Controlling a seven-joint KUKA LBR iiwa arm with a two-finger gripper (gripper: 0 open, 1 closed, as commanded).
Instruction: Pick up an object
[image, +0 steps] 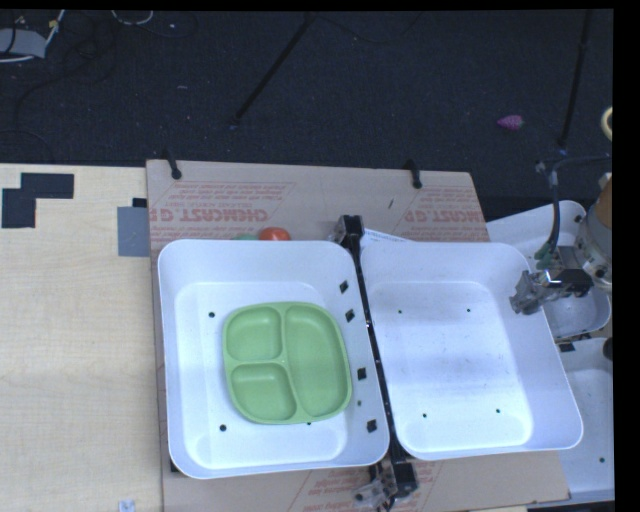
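In the camera view, two shallow white plastic bins sit side by side on a brown cardboard sheet (300, 205) printed with red lettering, which lies on the pale wooden tabletop (70, 340). The left bin (190, 300) holds a light green plastic divided plate (287, 362) with three compartments, lying flat near the middle of the bin floor, a little toward the wall shared with the other bin. The right bin (470, 400) has a bare white floor with a faint grey smudge across it. A black clip strip (365, 340) runs along the seam where the two bins meet. Just behind the far rim of the left bin, a small round orange-red object (274, 235) rests on the cardboard, partly hidden by the rim. The arm's metal gripper (532, 290) sits at the right bin's right rim, above its upper right corner and well apart from the green plate; nothing shows between its parts, and at this size it cannot be told how they stand. A small purple object (511, 122) lies on the dark floor beyond the tabletop.
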